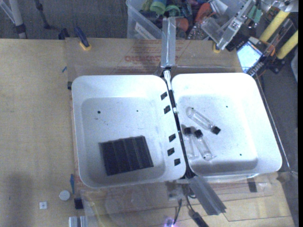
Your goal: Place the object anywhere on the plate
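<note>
Plate [127,155], dark, ridged, flat in left bin [85,93], far corner-to-corner from gripper [234,27]. Right bin [246,86] nearer, just below gripper. Gripper raised past right bin's far edge, over clutter; open or closed: cannot tell. Three clear tubes [201,119], black caps, loose cluster in right bin, well apart from gripper, none on plate.

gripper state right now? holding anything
Gripper: up at the top right, away from both bins; open or closed cannot be told, and nothing is seen in it.
</note>
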